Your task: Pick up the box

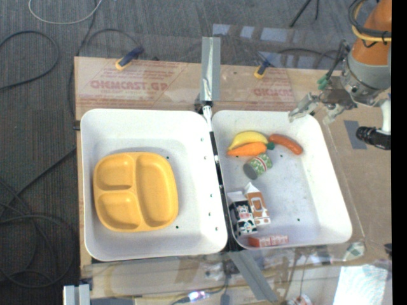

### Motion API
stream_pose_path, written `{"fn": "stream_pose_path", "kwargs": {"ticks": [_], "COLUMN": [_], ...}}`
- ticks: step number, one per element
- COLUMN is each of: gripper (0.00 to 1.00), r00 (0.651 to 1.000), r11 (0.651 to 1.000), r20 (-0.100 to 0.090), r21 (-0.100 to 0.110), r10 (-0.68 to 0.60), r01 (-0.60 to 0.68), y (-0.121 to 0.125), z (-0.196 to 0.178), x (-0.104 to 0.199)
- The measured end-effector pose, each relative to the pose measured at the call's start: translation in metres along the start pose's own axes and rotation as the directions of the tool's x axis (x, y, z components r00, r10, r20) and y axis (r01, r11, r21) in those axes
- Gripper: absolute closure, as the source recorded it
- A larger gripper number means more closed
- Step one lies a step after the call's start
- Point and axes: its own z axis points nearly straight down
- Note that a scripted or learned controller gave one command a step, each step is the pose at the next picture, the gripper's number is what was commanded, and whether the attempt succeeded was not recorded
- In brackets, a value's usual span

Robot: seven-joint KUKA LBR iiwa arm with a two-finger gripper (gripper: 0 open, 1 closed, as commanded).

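Evidently idle, the claw point(316, 105) hangs spread and empty above the right bin's point(331, 196) far rim, well apart from the small box point(271, 240) against the near wall.

Two matt white plastic bins point(149, 122) sit on a bench of brown protective paper point(133, 84); a smooth, glossy yellow plastic tray point(135, 190) gleams beside printed cardboard cartons point(249, 211) and shiny plastic toy food point(248, 143).
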Motion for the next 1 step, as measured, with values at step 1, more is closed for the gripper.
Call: {"fn": "stream_pose_path", "kwargs": {"ticks": [1], "gripper": [0.00], "r00": [0.974], "r11": [0.974], "r20": [-0.001], "r21": [-0.002], "r10": [-0.226], "r01": [0.226], "y": [-0.0713], "z": [0.1485], "x": [0.0037]}}
